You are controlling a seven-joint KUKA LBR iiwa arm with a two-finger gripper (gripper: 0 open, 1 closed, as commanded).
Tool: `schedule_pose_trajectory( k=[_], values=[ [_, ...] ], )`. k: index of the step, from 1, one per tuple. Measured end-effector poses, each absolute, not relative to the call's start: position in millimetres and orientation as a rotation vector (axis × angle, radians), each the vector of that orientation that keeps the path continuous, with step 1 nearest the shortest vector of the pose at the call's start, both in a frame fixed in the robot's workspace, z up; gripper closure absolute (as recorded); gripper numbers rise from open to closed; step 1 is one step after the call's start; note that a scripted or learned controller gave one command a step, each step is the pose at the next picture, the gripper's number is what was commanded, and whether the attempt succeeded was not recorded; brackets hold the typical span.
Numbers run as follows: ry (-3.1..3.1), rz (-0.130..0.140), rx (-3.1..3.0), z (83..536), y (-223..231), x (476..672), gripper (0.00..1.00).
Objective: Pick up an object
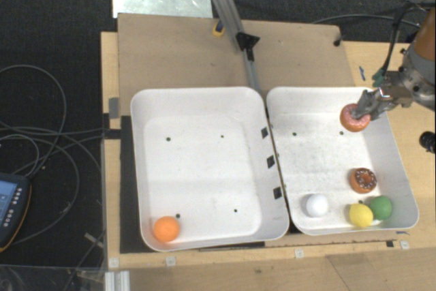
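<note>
The tool (pixel 368 105) grips a pink doughnut (pixel 354 118) by its edge above the right bin's (pixel 402 177) far right corner; so shallow a hold could let it slip

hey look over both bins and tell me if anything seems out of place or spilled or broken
Nothing looks spilled or broken. One oddity: the orange ball sits alone in the left bin's near corner, while the white ball, yellow ball, green ball and chocolate donut cluster in the right bin. The end effector is at a pink donut.
</note>
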State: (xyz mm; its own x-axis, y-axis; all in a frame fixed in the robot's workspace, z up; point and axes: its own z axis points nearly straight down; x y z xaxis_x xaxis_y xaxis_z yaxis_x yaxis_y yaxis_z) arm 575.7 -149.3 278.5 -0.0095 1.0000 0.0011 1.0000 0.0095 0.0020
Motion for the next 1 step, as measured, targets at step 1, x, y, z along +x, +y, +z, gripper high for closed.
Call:
schedule_pose_trajectory(
  k=[1],
  values=[
    [2.234, 0.003, 2.211, 268.2, -96.6, 565.7, 1.0]
  ],
)
